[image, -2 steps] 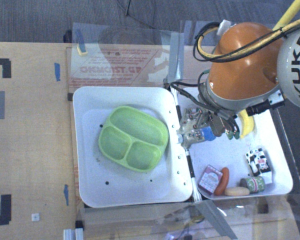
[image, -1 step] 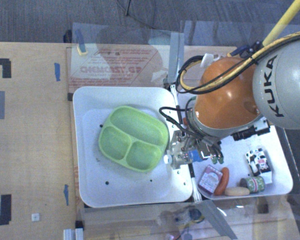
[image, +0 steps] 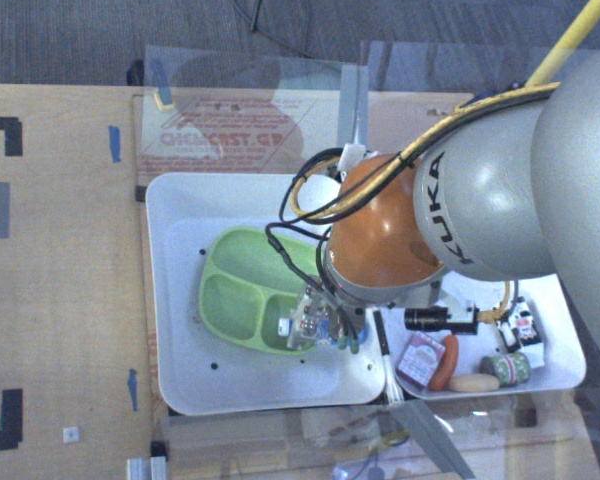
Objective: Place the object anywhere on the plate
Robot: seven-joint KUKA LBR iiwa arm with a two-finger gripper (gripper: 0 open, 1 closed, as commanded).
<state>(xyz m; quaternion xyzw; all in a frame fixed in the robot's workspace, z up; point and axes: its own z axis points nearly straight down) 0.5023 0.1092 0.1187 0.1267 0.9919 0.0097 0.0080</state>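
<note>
Green plastic lies under me: the plate (image: 242,290), a divided dish with several compartments, sits in the left bin (image: 170,298), and I take it as my landmark. My gripper (image: 315,323) hangs over the plate's right-hand edge, above the small compartment nearest the orange band (image: 380,233) of my wrist. How my tips stand I cannot tell; the hardware there blurs into a pale, glinting tangle, and if the object of the task is in that tangle, I cannot separate it from my own metal. So I will not claim to hold anything. Beyond the plate to the right, past the wall between the bins, the right bin (image: 565,363) carries a red sausage-shaped item (image: 444,362), a pinkish packet (image: 418,360), a beige lump (image: 474,382) and a small green can (image: 510,368), all well apart from the plate. The black cable (image: 290,233) loops from my wrist across the plate's upper rim. My worry is that I stand at the plate's edge rather than its middle: anything let go here could strike the rim or a divider and tip out onto the white bin floor beside the plate. The cable could also drag the light dish as I lift away.
</note>
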